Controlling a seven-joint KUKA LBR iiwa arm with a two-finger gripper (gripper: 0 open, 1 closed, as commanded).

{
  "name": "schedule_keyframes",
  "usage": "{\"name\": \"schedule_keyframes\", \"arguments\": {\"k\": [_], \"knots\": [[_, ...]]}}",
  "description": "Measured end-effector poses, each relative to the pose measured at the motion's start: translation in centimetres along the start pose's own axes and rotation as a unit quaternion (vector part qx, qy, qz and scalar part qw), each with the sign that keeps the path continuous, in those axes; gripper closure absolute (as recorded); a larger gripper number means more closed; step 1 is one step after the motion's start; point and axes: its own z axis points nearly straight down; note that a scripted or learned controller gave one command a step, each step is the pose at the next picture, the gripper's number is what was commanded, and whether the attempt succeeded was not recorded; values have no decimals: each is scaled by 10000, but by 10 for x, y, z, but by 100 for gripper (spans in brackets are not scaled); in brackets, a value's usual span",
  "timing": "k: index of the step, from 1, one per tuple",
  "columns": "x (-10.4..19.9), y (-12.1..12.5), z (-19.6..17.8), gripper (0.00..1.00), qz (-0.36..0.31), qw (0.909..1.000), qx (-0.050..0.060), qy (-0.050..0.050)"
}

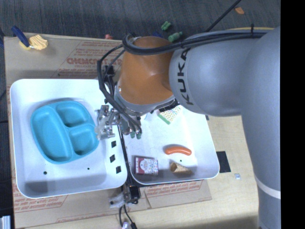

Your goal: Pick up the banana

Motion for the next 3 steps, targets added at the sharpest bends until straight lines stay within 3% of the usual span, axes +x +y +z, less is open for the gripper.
{"name": "schedule_keyframes", "arguments": {"k": [1, 2, 3], "knots": [[-37, 33, 109, 100, -1584, 9874, -9, -2], [41, -1, -27, 100, -494, 9988, -3, 2], [29, 74, -18, 100, -773, 9970, -6, 2]]}}
